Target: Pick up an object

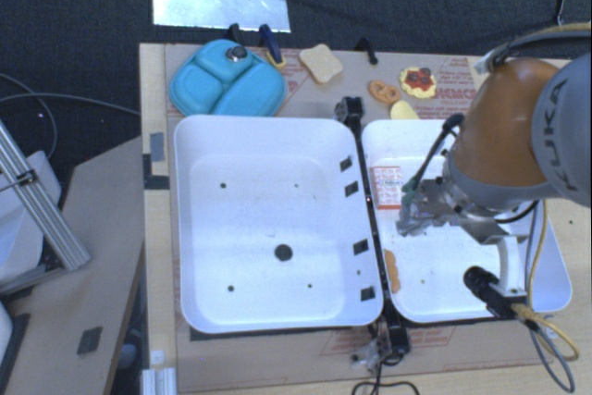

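Two shallow white bins sit side by side on a bench as a grey KUKA arm point(518, 134) with an orange band reaches in from the right over the right bin point(555, 282). The gripper point(416, 216) hangs low above that bin's left half, its dark metal tip a tangle of parts from this angle; whether the claw is released or clenched cannot be told, and nothing is visibly held in it. Just to its left, near the bin's left wall, lies a small white carton with red and green print point(386, 187), its long axis running from the near side of the bin toward the far side, roughly parallel to the divider; its right edge is partly covered by the gripper. Nearer the camera, against the same wall, lies a slim orange-brown piece point(392, 270), also lengthwise along the divider. The left bin point(213, 162) holds a small dark round thing point(283, 252) near its middle. Behind the bins, on the bench's printed board, rest a blue compartment tray point(228, 80), a toy slice of bread point(321, 63), a pretzel shape point(383, 92), a small pizza-like disc point(418, 81) and a pale yellow piece point(403, 111) at the right bin's far rim.
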